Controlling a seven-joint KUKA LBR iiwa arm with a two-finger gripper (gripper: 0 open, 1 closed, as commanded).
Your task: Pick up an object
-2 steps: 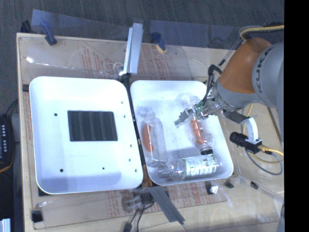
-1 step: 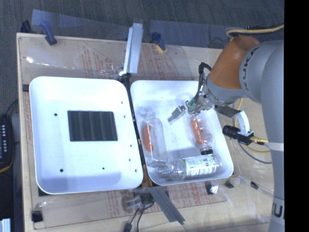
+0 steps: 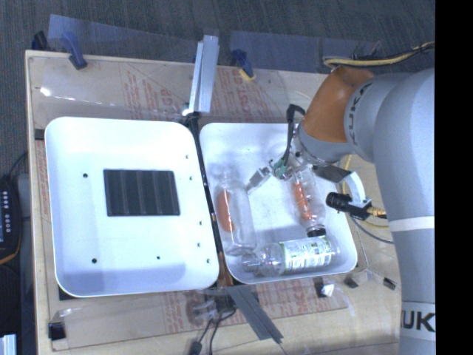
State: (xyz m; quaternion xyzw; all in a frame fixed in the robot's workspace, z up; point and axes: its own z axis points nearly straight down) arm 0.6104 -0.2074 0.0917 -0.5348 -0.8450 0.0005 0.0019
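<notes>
Clear plastic catches the light at the near edge of the right-hand bin (image 3: 341,237), where a bottle with a pale label (image 3: 295,256) lies on its side along the front wall, its dark cap pointing toward the right wall. Just behind it, two more transparent bottles rest on the bin floor — one with orange contents (image 3: 230,211) lying lengthwise near the left wall, the other, also orange inside (image 3: 305,200), lying toward the right with its dark cap nearest the labelled bottle. Over this second bottle's far end hangs the gripper (image 3: 284,167), its small metal parts low over the bin's middle; whether its fingers are spread or closed cannot be told from this angle, and nothing can be seen held between them. Behind it the grey arm (image 3: 395,139) with its orange band (image 3: 330,111) sweeps in from the right. To the left sits the second white bin (image 3: 66,257), touching the first along a black seam, with a dark ribbed panel (image 3: 141,192) flat on its floor. Farther back, a wooden bench (image 3: 111,87) carries blue clamps (image 3: 74,52) and a metal bar (image 3: 203,72) at its rear edge.
</notes>
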